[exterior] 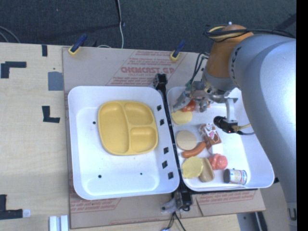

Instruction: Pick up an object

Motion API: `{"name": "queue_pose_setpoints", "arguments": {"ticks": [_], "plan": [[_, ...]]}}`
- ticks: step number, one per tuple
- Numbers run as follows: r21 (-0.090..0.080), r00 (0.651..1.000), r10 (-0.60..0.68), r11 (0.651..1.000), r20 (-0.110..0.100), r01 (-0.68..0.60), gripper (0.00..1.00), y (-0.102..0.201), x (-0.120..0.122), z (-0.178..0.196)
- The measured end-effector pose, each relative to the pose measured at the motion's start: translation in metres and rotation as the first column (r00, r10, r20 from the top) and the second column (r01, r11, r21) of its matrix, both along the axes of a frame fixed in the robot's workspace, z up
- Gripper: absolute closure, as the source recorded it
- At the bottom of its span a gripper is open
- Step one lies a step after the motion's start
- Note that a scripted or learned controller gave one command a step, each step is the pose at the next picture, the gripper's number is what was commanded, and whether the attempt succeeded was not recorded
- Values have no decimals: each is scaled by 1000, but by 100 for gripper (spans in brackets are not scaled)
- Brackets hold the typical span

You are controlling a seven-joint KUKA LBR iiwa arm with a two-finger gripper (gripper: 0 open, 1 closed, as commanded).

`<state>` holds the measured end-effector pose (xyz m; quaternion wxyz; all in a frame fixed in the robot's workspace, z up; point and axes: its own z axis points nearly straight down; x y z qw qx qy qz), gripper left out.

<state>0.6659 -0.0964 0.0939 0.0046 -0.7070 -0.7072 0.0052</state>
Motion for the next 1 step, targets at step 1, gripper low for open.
{"name": "queue_pose_setpoints", "arguments": {"ticks": [1], "plan": [[0, 1000, 1, 1000, -4, -1, 100, 0, -1, 10]]}}
